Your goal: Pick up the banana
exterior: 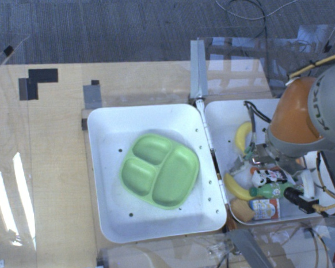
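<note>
A glossy green plastic plate (160, 171) lies in a smooth white bin (113, 216) on the pale wooden bench (40, 198).

Two yellow bananas lie in the right bin (212, 121). One banana (243, 136) sits toward the bin's upper left part, curved and running roughly top to bottom, its lower end close to the arm's wrist parts. The second banana (236, 187) lies lower, near the bin's left wall, slanting down to the right, its lower end just beside a brown round object (241, 209).
</note>
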Motion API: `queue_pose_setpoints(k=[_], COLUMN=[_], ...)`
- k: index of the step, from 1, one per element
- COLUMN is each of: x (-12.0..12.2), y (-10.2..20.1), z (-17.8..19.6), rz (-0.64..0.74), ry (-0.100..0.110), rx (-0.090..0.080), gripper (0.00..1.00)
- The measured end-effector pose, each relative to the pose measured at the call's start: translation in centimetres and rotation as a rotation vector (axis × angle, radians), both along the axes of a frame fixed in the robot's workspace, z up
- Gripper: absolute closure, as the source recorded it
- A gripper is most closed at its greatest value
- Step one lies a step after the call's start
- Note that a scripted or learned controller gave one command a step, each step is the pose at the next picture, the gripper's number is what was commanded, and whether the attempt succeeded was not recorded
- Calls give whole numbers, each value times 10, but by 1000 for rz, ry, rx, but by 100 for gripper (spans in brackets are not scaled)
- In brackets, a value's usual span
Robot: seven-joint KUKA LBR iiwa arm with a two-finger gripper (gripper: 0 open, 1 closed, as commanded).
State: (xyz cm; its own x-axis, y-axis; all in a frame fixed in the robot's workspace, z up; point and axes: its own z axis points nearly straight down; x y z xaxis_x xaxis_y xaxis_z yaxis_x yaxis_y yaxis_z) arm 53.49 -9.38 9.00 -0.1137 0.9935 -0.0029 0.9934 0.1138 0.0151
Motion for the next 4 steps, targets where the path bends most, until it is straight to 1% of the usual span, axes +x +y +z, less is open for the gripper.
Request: queue_pose_setpoints(k=[1, 2, 3, 4], x=[92, 95, 36, 83], y=[-5, -3, 0, -14], z=[-2, 11, 73, 78], rz=[-29, -23, -18, -31], ry=[5, -2, 9, 10], rx=[1, 1, 1, 0], gripper=[0, 100, 100, 100])
